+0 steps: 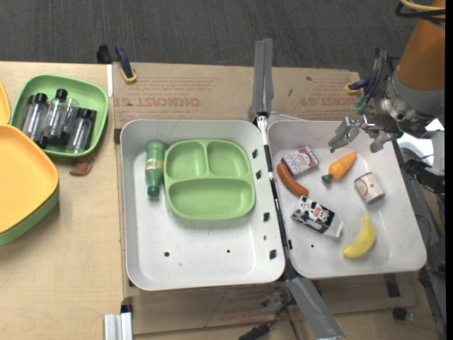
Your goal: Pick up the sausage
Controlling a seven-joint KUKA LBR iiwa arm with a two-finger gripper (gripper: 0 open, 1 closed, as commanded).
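The sausage (291, 179) is a reddish-brown link lying at a slant near the left wall of the right bin (396, 261). My gripper (362, 136) hovers over the far part of that bin, up and to the right of the sausage, just above the carrot (341, 166). Its fingers (341, 137) are spread apart with nothing between them.
The right bin also holds a pink packet (301, 160), a small can (369, 188), a banana (361, 239) and a black-and-white tube (318, 217). The left bin (205, 261) holds a green divided plate (209, 178) and a green bottle (154, 166). Orange plates (25, 190) and a green tray of bottles (60, 115) sit far left.
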